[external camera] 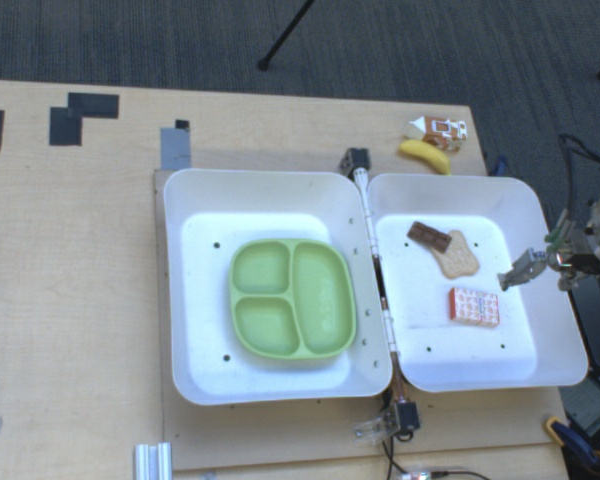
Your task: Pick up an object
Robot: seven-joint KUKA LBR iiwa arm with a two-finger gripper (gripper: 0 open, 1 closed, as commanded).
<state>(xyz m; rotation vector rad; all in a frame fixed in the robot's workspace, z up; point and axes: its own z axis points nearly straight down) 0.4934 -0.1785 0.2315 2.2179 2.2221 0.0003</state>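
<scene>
The right bin (540,363) holds three things. A brown chocolate bar (429,236) lies at the back, touching a tan slice of toast (459,255). A red and white patterned packet (474,307) lies flat nearer the front. My gripper (536,253) hangs over the bin's right side, above and to the right of the packet and well apart from all three. It is open with nothing between its fingers. In the left bin (180,268) sits a light green divided plate (292,299).
Behind the right bin, a yellow banana (425,155) and a small orange and white packet (442,128) lie on the wooden bench. A hinge bar (372,268) runs between the two bins. Cables and clips sit at the bench's front edge (395,423).
</scene>
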